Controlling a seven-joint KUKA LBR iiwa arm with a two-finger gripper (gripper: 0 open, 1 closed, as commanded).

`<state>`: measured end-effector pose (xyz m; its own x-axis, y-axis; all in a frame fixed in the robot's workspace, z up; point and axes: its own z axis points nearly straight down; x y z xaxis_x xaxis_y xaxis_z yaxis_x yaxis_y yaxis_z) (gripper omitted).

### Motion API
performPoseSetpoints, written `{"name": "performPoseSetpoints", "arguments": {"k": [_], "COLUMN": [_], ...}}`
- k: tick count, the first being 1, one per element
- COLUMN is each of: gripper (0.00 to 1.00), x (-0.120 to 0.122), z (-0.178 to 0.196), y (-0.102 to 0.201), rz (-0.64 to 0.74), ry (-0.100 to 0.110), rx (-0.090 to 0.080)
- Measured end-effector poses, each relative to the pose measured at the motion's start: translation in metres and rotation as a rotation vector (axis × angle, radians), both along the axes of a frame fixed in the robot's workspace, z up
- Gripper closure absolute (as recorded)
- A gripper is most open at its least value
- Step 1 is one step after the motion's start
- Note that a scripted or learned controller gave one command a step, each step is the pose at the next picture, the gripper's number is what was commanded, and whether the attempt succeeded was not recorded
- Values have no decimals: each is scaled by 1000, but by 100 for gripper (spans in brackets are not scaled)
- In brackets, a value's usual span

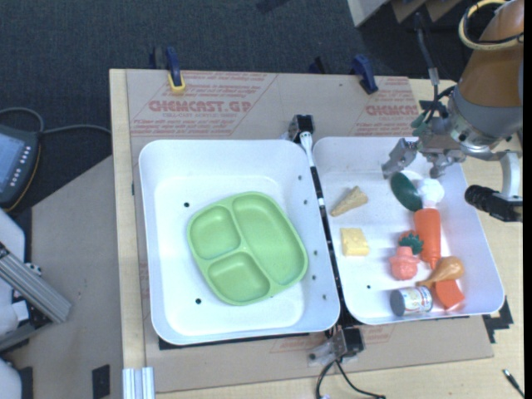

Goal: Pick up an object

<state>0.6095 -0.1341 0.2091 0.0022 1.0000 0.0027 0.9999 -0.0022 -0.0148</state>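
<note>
The claw [420,166] hangs spread, holding nothing, directly above a dark green piece [406,191] — perhaps touching it — whose long axis runs diagonally beneath the fingers.

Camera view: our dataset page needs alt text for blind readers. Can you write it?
A robot gripper hovers over the right white bin of toy food: carrot, cheese pieces, a can. The left white bin holds a green divided plate.

Even, bright overhead light; soft faint shadows under green divided plate [245,247]. White bins [166,189] near overexposed, mild glare. Dark floor far side dim. Slight overall softness, low resolution.
</note>
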Motion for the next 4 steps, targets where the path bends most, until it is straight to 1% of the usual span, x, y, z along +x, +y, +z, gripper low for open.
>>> {"name": "performPoseSetpoints", "arguments": {"k": [1,2,3,4], "gripper": [0,0,0,0], "x": [3,1,0,-1], "z": [8,-36,-100,-126], "y": [0,6,6,6], "rz": [2,3,2,2], "ry": [-14,-9,-8,-9], "rx": [-2,-1,-1,-1]}}
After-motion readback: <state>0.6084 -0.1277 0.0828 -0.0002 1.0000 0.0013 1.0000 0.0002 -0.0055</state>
